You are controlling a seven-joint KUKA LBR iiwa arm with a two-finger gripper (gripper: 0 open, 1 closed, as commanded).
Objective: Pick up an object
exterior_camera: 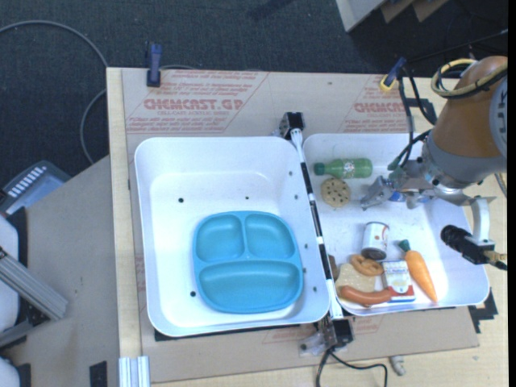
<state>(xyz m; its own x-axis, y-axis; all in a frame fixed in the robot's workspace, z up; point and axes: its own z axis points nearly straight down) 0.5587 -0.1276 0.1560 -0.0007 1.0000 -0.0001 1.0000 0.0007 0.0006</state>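
The right bin holds several small things. A green bottle lies at its far left, with a round cookie just in front of it. Nearer the front are a small white can, an orange carrot, a brown pretzel, a bread slice and a sausage. My gripper hangs over the bin's middle, right of the cookie and behind the can. It is open, its grey fingers spread, with nothing between them.
The left bin holds a blue divided plate. A black divider runs between the bins. The grey and orange arm covers the right bin's far right corner. A red and white packet lies beside the carrot.
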